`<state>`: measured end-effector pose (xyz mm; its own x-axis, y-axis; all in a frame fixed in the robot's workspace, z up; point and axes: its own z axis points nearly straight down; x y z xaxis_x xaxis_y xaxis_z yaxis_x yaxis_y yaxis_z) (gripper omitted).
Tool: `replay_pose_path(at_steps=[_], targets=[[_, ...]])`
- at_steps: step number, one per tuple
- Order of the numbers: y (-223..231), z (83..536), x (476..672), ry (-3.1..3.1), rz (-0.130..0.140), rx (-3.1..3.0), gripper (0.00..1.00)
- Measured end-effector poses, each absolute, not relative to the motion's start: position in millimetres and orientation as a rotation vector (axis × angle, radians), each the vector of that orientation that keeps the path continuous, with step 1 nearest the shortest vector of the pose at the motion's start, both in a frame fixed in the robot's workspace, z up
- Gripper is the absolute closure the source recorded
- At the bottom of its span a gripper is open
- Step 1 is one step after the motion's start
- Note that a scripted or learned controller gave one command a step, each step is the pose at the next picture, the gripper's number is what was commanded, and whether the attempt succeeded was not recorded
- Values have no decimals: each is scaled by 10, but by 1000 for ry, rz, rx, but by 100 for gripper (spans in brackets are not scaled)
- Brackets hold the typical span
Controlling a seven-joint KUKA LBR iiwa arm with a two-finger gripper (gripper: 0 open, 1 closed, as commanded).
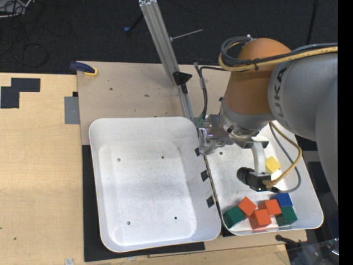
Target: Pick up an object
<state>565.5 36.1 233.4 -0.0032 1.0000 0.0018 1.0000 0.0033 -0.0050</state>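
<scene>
Orange block (247,206) lies with the other candidate objects in the near corner of the right-hand bin (309,222). A green block (234,216) touches it, a second orange block (260,218) sits just beside it, and a blue block (284,199) lies behind. A yellow block (272,164) rests apart, nearer the bin's middle.

Step in hand: approach, judged from position. The gripper (208,139) is at the far left corner of the same bin, well apart from the cluster. Nothing is seen in its grasp. Whether it is open or closed cannot be told, as the wrist covers it.

Next move: travel over one block, align, then descend. The yellow block probably offers the most clearance; the clustered blocks may shift when contacted.

Legible writing: the letters "UKA" on the grey arm (278,95). No block carries a readable label.
</scene>
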Motion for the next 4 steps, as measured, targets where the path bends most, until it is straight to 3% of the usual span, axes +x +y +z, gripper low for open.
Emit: replay_pose_path(at_steps=[1, 2, 3, 4], targets=[[886, 2407, 5684, -2224, 1, -2214, 100], [949, 2186, 5679, -2217, 9, -2220, 100], [902, 2333, 5631, -2220, 3, -2221, 100], [902, 2326, 5631, -2220, 4, -2220, 0]])
